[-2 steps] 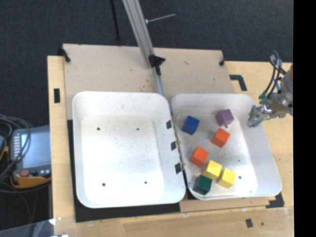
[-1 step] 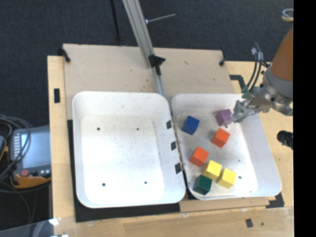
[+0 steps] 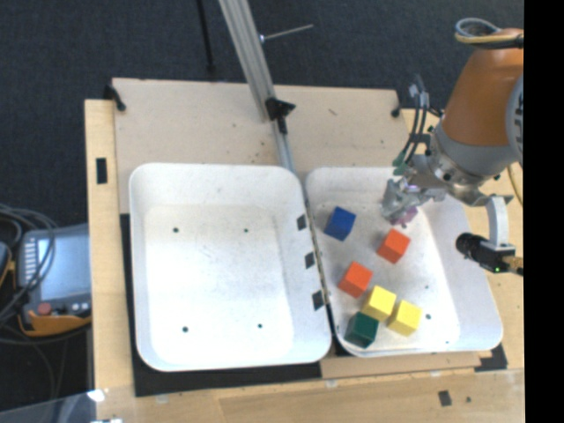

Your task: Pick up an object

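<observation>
The right bin (image 3: pixel 458 324) holds several cubes. A blue cube (image 3: pixel 340 223) lies near its upper left. An orange cube (image 3: pixel 394 246) sits in the middle, with another orange cube (image 3: pixel 356 278) below and left of it. Two yellow cubes (image 3: pixel 382 303) (image 3: pixel 405 317) and a dark green cube (image 3: pixel 361 329) cluster at the front. My gripper (image 3: pixel 402 204) hangs over the upper middle of this bin, just above the first orange cube and right of the blue one. Nothing shows between its fingers.
The left bin (image 3: pixel 150 192) stands beside the right one, divided by a shared rim with black clips (image 3: pixel 310 258). A slanted aluminium pole (image 3: pixel 251 55) rises behind the bins. A pendant device (image 3: pixel 48 280) lies off the bench at left.
</observation>
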{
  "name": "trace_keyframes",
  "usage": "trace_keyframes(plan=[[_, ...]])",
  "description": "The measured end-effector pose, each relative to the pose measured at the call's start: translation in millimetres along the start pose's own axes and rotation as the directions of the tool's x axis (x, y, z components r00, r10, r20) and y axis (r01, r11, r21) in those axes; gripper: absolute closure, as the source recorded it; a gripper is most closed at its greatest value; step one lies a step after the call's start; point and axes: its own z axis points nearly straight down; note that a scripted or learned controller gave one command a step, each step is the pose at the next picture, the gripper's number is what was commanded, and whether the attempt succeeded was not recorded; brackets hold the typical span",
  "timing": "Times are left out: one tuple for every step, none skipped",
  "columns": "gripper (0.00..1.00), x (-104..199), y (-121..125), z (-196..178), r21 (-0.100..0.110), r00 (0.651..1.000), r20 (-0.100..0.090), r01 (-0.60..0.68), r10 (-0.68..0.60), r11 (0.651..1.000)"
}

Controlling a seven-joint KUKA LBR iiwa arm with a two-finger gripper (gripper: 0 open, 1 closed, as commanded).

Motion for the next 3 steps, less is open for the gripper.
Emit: trace_keyframes(plan=[[1.00,50.5,15.8,14.2,0.002,1.000,-0.001,0.000,0.000,1.000],[1.00,105.5,35.0,24.2,0.000,1.000,0.000,0.000,0.000,1.000],[1.00,149.6,56.0,27.1,-0.001,1.000,0.000,0.000,0.000,1.000]])
